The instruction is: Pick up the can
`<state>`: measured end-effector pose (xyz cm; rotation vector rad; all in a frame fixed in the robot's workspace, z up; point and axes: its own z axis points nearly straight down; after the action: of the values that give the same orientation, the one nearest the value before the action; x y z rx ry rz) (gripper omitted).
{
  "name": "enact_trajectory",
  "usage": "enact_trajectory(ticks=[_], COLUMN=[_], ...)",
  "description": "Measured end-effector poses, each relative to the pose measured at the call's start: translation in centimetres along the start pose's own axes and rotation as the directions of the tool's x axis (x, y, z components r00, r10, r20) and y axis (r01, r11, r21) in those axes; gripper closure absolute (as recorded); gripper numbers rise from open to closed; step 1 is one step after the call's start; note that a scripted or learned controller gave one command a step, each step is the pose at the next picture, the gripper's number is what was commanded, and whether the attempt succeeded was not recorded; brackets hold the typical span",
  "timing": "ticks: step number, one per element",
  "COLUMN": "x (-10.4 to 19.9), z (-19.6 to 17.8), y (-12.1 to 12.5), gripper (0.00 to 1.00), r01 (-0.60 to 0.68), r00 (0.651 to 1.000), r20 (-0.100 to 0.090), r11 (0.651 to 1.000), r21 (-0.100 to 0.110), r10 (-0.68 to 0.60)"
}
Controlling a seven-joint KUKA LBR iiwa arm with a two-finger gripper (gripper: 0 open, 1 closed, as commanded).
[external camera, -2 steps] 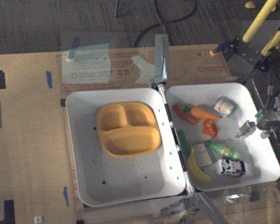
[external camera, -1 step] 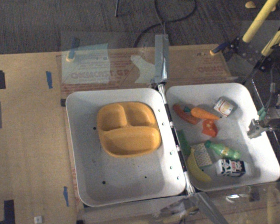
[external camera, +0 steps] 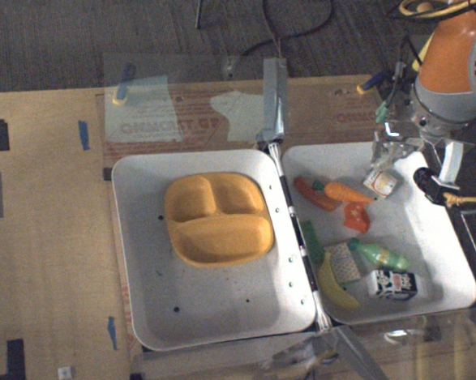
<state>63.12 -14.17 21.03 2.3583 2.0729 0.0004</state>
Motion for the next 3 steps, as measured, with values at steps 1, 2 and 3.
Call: enact_trajectory(ticks=[1, 2, 3], x=[4.0, 1.5, 1.5], z=[12.2, 1.6, 4.0], y=[1.4, -1.8, -4.0], gripper=[1.0, 1.0, 1.0], r01=[-0.061, -0.07, 0.238], r00=[0.998, 0.998, 0.971], r20=[0.0, 0.0, -0.002], r11=[0.998, 0.998, 0.971], r21=[-0.006, 0.0, 0.002], r10=[0.061, 0.07, -0.238])
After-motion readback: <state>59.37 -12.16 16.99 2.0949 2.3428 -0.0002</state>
